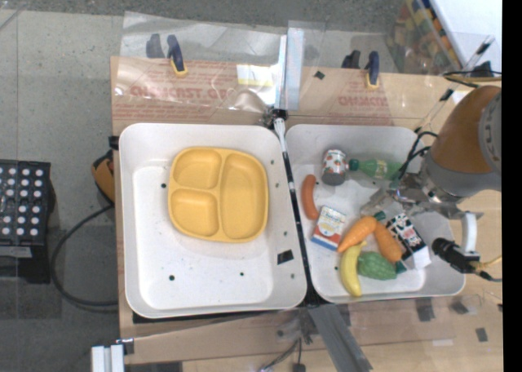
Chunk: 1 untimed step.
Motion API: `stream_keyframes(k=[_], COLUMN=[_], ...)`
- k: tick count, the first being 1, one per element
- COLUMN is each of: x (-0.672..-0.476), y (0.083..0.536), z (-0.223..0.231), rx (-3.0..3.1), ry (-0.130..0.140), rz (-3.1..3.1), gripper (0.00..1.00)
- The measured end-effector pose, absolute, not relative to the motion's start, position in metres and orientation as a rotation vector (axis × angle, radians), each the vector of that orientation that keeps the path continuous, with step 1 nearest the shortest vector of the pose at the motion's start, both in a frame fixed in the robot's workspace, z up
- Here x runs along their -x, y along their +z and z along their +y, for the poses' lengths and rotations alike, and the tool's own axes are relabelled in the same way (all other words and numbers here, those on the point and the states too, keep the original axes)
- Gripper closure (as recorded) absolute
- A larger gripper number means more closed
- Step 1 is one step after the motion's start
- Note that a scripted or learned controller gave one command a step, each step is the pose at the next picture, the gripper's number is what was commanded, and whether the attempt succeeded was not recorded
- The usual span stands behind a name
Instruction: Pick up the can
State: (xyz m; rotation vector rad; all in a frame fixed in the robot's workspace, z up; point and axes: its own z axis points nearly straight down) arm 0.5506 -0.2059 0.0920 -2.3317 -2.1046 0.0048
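1. Currently the can (pixel 333 166) sits in the upper left part of the right bin (pixel 436 282), lying tilted, its grey top toward the camera.
2. Just beside it to the right lies a green bottle (pixel 377 169), near enough that they may touch — I cannot tell.
3. Below the can are a red sausage (pixel 309 197) by the bin's left wall and a small carton (pixel 329 227).
4. Further down lie a carrot (pixel 357 233), a banana (pixel 350 269) and a green vegetable (pixel 377 266), crowded together.
5. The gripper (pixel 397 197) is low over the right half of that bin, well apart from the can; whether its jaws are parted or closed I cannot tell, and nothing is seen held.
6. The left bin (pixel 147 281) holds a yellow divided plate (pixel 218 194) — flat, in its upper middle.
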Motion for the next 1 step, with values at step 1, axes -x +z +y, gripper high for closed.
stream_keyframes(k=[1], x=[-0.6763], y=[0.1594], z=[-0.1875], rx=[2.168], ry=[0.003], rz=[-2.280], gripper=[0.00])
